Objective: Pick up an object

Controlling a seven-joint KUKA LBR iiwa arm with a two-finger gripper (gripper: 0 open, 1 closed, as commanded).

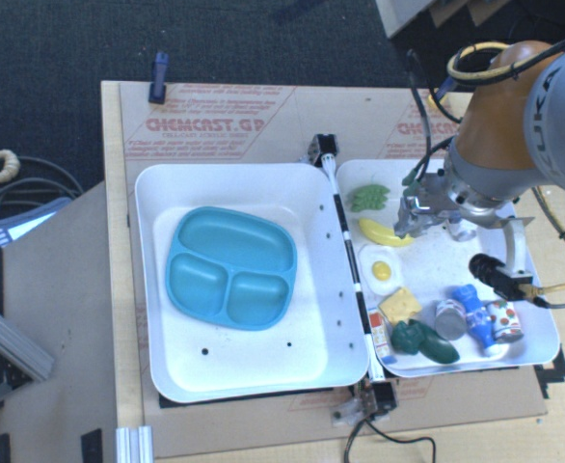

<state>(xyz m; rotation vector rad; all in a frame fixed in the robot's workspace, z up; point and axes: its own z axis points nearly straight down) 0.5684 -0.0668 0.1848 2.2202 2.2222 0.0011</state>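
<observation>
The claw (410, 222) hangs low over the right bin (543, 340), close to its back left corner. I cannot tell how it is set. Just beside it, toward the left bin, a yellow banana (384, 232) lies on the bin floor, touching or nearly touching the claw tip. A green leafy piece (369, 198) sits just behind the claw. In front of it lie a fried egg (382, 270), then a yellow cheese wedge (399, 305) and a dark green pepper (423, 342). Farther right and forward are a silver can (448, 318) and a blue bottle (475, 314). Across the divider, the left bin (157, 201) holds a blue divided plate (230, 268). Both bins rest on the table (119, 258).
</observation>
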